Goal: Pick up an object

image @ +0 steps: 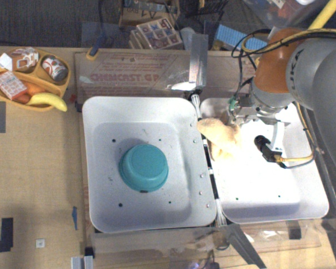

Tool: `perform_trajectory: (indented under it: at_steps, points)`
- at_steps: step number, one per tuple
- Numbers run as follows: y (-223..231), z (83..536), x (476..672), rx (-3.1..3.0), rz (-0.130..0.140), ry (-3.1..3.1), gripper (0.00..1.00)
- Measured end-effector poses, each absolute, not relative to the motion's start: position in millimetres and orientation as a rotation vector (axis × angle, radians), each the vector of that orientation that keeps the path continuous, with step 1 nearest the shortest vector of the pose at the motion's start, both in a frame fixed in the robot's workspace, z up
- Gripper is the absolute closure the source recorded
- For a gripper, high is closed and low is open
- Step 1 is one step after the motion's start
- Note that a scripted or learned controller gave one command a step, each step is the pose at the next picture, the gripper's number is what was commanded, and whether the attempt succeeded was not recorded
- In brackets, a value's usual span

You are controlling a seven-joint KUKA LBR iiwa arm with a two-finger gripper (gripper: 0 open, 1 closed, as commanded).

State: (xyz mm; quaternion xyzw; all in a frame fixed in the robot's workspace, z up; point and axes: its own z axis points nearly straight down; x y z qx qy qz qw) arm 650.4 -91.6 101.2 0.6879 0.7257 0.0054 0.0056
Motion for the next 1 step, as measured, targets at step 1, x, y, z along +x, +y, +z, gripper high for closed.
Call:
perform_trajectory:
  at_steps: [1]
  points:
    - [-81.5, 185.6, 652.7, 1.800, 0.002, 2.569, 1.00]
